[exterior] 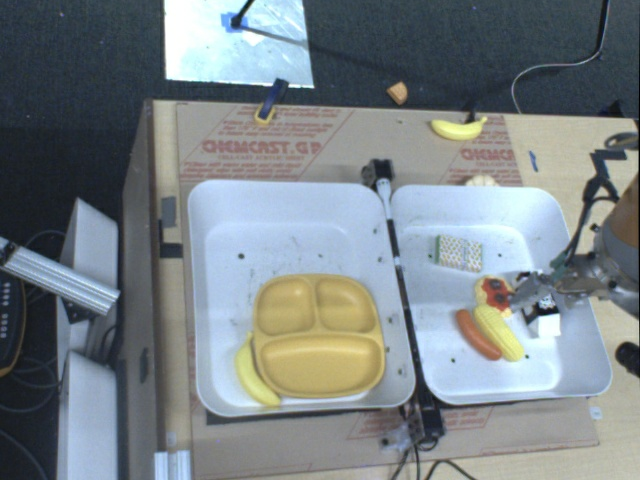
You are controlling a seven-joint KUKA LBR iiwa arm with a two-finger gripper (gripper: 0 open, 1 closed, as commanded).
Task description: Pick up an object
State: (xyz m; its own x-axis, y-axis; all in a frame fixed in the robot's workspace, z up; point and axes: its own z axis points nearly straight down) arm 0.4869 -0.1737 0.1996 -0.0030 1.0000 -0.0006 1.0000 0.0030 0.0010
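Grey metal arm (612, 280) — black cable alongside — ending in a dark gripper (530, 290).

Yellow tray (318, 336) in left bin (215, 268), pincer (530, 290) (right bin (570, 368)) near corn (499, 332)

I see dark carpet floor (80, 88) w/ a shiny foil sheet (238, 28) on it, brown cardboard-topped bench (330, 133), white shelf unit (90, 298) at left, cables (560, 58) top right.

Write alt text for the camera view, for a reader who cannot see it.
The robot's hand reaches from the right into the right bin, beside a corn cob, a sausage and a patterned block. The left bin holds a yellow divided plate and a banana.
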